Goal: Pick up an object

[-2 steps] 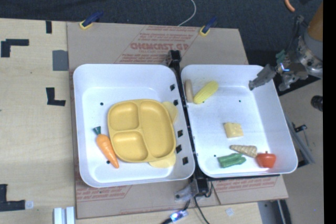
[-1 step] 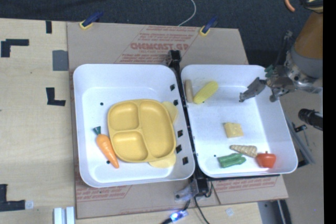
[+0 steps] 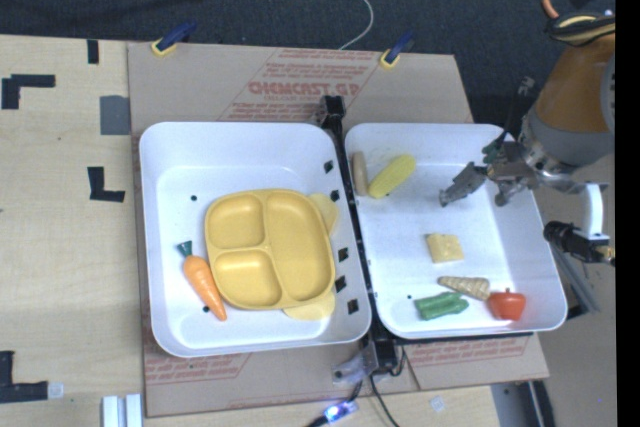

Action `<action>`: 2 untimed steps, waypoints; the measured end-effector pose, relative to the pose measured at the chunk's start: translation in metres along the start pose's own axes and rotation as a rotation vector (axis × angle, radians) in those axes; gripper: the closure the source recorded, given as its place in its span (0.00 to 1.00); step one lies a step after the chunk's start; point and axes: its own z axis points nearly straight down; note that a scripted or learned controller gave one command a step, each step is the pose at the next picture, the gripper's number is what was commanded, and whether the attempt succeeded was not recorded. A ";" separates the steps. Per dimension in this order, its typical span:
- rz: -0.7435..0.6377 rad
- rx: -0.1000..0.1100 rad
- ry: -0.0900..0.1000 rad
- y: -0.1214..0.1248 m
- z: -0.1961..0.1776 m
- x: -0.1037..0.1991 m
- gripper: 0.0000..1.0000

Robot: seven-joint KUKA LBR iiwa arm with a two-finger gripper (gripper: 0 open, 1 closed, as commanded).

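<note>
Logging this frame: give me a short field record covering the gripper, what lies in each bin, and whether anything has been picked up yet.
gripper: open, over the upper part of the right bin, nothing between its fingers
left bin: yellow divided plate, toy carrot to its left
right bin, upper: corn cob
right bin, middle: cracker-like yellow square
right bin, lower: green vegetable, cone-shaped piece, red tomato
pick status: not yet done
nearest item to gripper: corn cob, apart from it

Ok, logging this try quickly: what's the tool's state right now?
Tool: open, holding nothing, above the right bin.
</note>
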 end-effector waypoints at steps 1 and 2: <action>0.001 -0.001 -0.001 -0.002 0.052 -0.009 0.00; 0.000 -0.004 -0.002 -0.002 0.102 -0.008 0.00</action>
